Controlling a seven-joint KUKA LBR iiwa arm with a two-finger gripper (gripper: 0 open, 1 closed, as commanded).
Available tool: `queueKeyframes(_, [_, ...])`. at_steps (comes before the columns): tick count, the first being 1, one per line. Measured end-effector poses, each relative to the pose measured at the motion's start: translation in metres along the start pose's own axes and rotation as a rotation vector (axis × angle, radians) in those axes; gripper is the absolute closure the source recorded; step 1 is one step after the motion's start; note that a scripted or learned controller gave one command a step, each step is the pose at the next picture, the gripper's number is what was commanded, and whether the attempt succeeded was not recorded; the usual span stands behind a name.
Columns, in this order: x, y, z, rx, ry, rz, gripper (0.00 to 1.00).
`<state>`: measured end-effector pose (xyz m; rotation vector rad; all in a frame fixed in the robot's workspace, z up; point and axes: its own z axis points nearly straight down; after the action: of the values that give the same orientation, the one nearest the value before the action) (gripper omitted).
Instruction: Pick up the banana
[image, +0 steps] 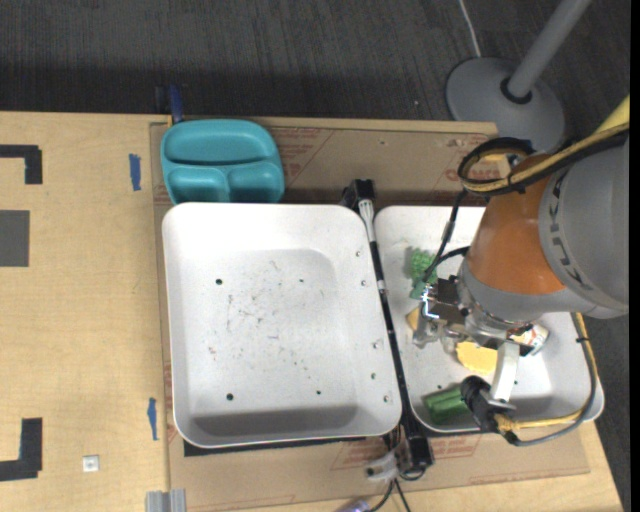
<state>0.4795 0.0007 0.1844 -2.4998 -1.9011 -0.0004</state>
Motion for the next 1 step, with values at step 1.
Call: queueKeyframes(1, [0.0002, 0.0008, -0.0102, -0.002, 0.000, -0.001, 1.00])
